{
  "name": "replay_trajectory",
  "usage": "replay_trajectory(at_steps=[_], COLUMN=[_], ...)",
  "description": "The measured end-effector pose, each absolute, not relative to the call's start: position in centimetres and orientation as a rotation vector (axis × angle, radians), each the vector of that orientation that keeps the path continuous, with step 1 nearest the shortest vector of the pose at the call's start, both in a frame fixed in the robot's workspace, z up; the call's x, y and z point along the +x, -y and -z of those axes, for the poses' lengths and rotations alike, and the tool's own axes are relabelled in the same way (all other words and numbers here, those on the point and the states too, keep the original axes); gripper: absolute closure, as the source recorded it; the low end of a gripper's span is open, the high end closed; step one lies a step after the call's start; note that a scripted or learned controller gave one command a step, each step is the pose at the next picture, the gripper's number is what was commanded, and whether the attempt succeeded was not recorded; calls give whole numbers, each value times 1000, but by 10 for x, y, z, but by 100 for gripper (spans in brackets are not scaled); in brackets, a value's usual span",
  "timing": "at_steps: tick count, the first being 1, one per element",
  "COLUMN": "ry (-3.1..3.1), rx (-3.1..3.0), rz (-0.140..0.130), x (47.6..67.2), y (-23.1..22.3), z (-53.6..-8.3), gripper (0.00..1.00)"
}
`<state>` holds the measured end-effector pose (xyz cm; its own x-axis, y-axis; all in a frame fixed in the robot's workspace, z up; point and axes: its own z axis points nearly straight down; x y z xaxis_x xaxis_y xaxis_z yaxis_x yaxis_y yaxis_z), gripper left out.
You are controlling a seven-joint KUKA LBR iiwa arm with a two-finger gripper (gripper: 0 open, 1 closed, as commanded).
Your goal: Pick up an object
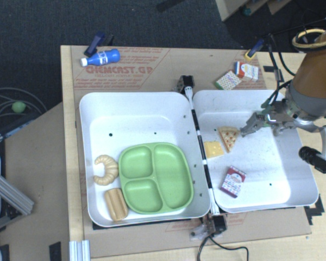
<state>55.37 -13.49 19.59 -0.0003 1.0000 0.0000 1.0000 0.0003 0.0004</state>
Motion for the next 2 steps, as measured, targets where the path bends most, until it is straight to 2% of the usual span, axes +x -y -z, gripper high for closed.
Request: replay_trajectory(at_steps=[1, 2], ry=[-2225, -2223], rx=[2223, 2224], rz=[2, 2], x=[589, 591], y=[105, 101], z=[-120, -84], gripper=[0, 0])
